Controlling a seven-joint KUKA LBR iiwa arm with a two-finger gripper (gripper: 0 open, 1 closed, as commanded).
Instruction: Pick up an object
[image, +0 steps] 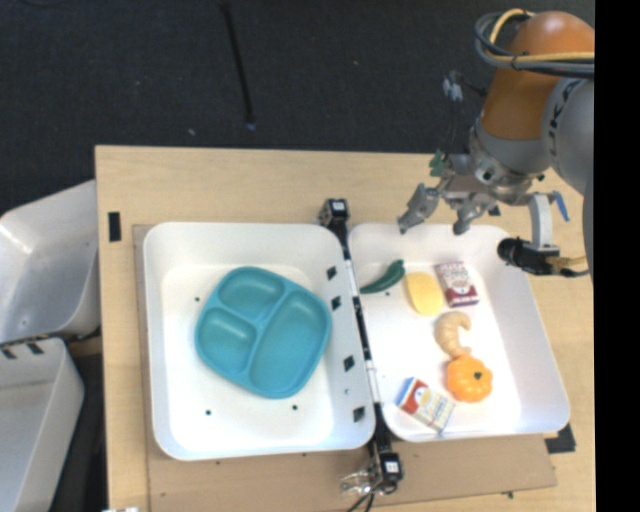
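My gripper (438, 218) hangs open above the far edge of the right bin (530, 330), with nothing between its two spread fingers. Below it in that bin lie a green pepper (383, 277) by the divider, a yellow lemon-like piece (424, 293), a small maroon box (457, 283), a tan croissant (454, 331), an orange pumpkin (469, 379) and a white carton (424, 404) with red and yellow print. The gripper is apart from all of them, up and behind the yellow piece.
The left bin (180, 400) holds a blue divided plate (263, 331). A raised divider with black clips (352, 320) separates the bins. The wooden bench (250, 180) runs around both, and a white object (40, 270) stands off its left side.
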